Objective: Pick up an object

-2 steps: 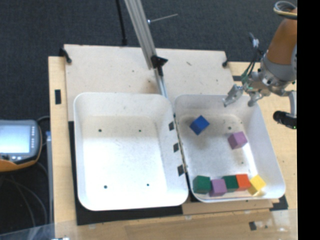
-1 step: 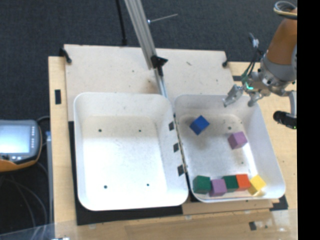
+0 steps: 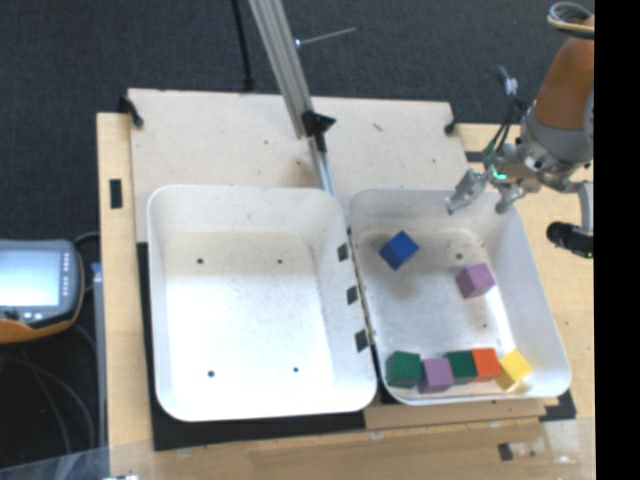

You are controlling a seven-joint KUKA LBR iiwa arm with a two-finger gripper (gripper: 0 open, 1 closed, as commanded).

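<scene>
Blue block (image 3: 398, 249), the nearest thing to the gripper (image 3: 485, 194), lies in the upper left part of the right bin (image 3: 535, 298), turned at an angle to the bin's walls and touching nothing else; a purple block (image 3: 474, 280) lies to its right, nearer the bin's middle, well apart from it. Along the near wall runs a row of five blocks, close together: a dark green block (image 3: 404, 368), a second purple block (image 3: 437, 373), a smaller green block (image 3: 461, 364), an orange block (image 3: 485, 363) and a yellow block (image 3: 514, 369) at the right end. The gripper hangs over the far right corner of that bin, above the rim, with its two fingers spread apart and nothing between them; it seems to be clear of the bin floor, though the slant of the view makes its height hard to judge. The arm (image 3: 563, 93) comes in from the right, its orange band above the grey wrist. The left bin (image 3: 170, 298) sits just beside the right one, their inner walls touching or nearly so; a metal pole (image 3: 280, 53) rises behind the two bins, and a small screen (image 3: 35, 280) sits off the bench to the left.
</scene>
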